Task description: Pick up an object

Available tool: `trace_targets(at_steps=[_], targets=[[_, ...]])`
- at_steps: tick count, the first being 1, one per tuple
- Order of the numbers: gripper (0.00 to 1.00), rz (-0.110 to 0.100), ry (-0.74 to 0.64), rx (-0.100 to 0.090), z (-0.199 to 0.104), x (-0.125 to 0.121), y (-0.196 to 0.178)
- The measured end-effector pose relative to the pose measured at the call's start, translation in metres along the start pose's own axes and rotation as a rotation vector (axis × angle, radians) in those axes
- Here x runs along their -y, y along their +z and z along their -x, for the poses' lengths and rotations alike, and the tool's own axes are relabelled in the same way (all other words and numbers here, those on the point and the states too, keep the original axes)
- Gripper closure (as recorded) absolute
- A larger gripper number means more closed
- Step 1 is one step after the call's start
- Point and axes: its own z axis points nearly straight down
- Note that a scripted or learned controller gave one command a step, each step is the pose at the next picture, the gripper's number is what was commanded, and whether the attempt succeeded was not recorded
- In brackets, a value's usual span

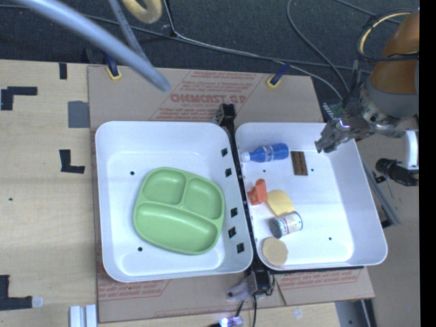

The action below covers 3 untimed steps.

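While beside the gripper (pixel 330 139), one blue bottle (pixel 267 154), one can (pixel 287 224)

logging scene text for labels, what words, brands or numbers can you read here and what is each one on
"CHEMCAST GP": red print on the brown cardboard sheet under the two bins, blurred, so the letters are my best reading.
Smaller red lines above and below it on the same sheet: too blurred to read.
Blue bottle in the right bin: label too small to read.
Small can in the right bin: label too small to read.
Green divided plate in the left bin: no text seen.
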Motion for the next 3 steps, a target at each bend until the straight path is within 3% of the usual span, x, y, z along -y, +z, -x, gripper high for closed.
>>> trace_targets(at_steps=[2,3], targets=[[1.00,-0.005,-0.004,-0.003,-0.096,0.007,0.006],[1.00,-0.005,-0.006,-0.003,-0.158,0.001,0.004]])
